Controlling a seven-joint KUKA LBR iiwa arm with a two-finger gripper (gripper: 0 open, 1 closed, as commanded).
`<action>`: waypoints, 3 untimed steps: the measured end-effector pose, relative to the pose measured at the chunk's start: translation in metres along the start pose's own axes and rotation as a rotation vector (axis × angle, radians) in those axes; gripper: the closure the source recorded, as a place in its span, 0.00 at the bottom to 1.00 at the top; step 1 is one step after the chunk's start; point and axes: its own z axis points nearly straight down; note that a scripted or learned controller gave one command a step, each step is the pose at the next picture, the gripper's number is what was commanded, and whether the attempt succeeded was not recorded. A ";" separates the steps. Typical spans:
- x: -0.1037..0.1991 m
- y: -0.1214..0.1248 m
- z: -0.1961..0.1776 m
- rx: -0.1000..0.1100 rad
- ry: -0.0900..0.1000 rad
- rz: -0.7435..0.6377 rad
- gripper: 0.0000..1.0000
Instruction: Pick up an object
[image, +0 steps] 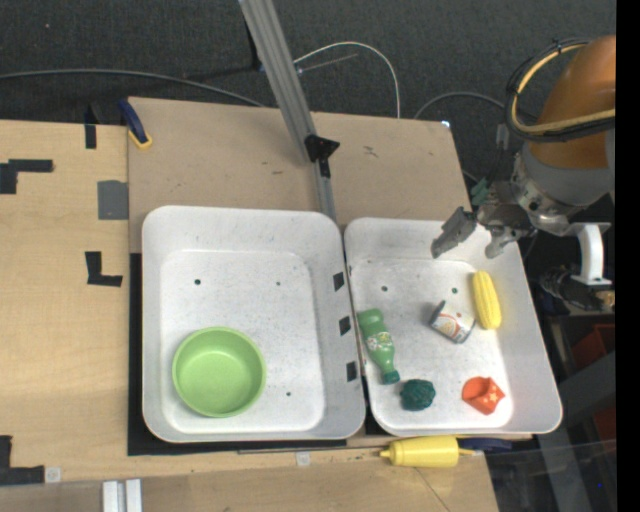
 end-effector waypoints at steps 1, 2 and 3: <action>0.000 0.000 0.000 0.000 0.000 0.000 0.00; 0.000 0.009 0.052 0.005 -0.001 0.001 0.00; -0.001 0.015 0.099 0.005 -0.001 0.001 0.00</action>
